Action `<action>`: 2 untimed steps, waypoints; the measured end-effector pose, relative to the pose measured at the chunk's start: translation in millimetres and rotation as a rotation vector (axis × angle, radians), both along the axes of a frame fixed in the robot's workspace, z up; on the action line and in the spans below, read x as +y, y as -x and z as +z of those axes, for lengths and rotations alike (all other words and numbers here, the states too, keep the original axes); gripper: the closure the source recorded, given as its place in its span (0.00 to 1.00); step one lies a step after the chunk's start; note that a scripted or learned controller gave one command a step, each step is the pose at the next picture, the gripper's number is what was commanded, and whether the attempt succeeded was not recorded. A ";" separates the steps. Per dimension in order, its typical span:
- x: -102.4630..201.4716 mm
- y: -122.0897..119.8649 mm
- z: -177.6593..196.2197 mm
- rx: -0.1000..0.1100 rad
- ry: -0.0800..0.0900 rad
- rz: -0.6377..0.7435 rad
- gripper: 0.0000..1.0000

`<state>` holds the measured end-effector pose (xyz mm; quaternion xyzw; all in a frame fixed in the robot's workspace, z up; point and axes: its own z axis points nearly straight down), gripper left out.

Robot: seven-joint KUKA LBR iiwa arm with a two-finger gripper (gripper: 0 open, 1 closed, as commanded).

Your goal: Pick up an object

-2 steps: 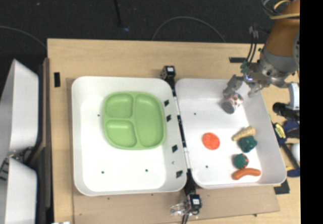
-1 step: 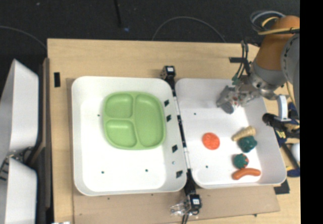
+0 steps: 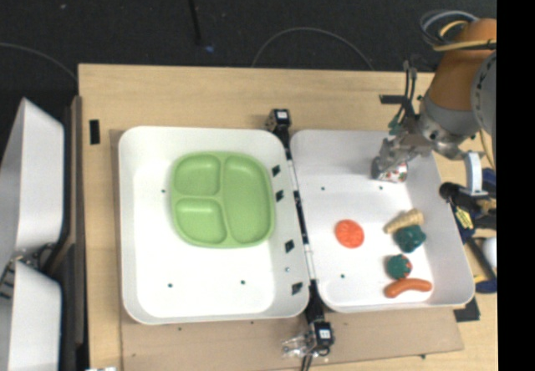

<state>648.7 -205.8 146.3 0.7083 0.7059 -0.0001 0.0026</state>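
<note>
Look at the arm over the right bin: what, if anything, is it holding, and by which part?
Nothing is seen held. The gripper sits over bare floor near the right bin's far edge, apart from the orange disc and other items.

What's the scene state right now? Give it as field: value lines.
left bin: holds a green divided plate
right bin: holds five small items
items: orange disc, tan piece, teal piece, green piece, orange sausage
item layout: grouped in the near right part of the bin
gripper: over the far part of the right bin, apart from the items
held: nothing seen
</note>
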 end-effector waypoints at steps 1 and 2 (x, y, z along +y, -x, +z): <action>-0.5 2.3 64.5 -0.003 -0.002 0.001 1.00; -1.7 0.6 130.8 -0.006 0.000 0.005 1.00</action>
